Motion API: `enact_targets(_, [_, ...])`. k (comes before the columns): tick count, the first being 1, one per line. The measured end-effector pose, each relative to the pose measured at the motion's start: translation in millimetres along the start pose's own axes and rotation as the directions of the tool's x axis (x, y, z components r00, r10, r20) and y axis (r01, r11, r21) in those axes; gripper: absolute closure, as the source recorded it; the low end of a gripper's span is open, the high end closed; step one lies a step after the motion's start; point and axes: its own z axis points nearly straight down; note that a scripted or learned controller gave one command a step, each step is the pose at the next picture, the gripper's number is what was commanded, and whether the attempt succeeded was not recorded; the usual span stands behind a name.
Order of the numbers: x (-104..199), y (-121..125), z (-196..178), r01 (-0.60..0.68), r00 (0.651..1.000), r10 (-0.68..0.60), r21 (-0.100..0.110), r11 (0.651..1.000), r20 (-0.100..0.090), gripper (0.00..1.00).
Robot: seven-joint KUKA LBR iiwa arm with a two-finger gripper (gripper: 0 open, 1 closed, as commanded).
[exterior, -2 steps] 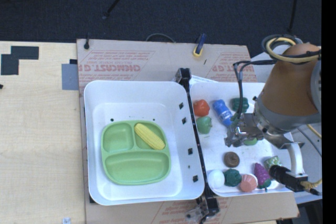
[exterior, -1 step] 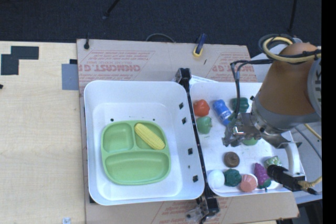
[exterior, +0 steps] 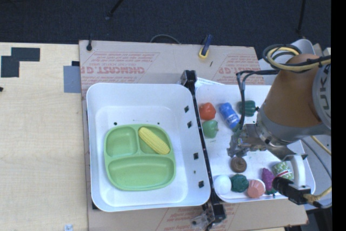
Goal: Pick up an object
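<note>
the gripper (exterior: 241, 144) is hanging low in the right bin (exterior: 254, 96), its fingers buried in dark linkage so how far they are parted cannot be told, and nothing is showing between them. the brown round piece (exterior: 238, 164) is lying just below the gripper. the green piece (exterior: 210, 128) and red piece (exterior: 207, 111) are sitting to the gripper's left, the blue bottle (exterior: 228, 114) just above-left. judging from this, the arm is needing to centre over the brown piece before closing, keeping clear of neighbours

The arm (exterior: 294, 97) (orange band uppermost) reaches in from the right, its gripper (exterior: 239, 144) pointing down.
</note>
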Motion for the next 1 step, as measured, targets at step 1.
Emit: enact_targets(1, [3.3,4.3,-20.6,0.001,1.000,-0.001,-0.003,1.000,0.000,1.00])
